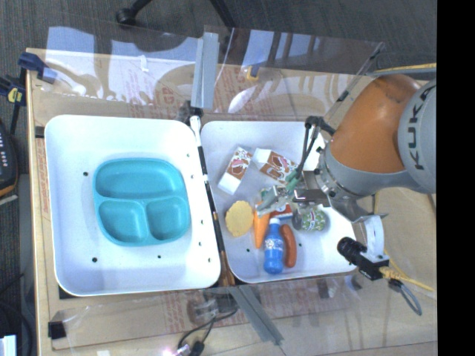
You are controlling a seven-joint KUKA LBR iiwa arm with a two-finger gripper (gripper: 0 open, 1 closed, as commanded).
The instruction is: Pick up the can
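Observation:
The can [311, 220], silver with a green label, lies on its side near the right edge of the right bin [223, 136]. My gripper [280, 196] hangs over the middle of that bin, just up and to the left of the can. The wrist and arm cover the can's upper edge. I see nothing held in the gripper.
Close around the can lie a blue bottle [273, 249], a red sausage [290, 248], an orange carrot [259, 229] and a yellow round biscuit [239, 218]. Two small cartons [236, 167] [274, 164] sit further back. The left bin [63, 136] holds a teal divided tray [141, 201].

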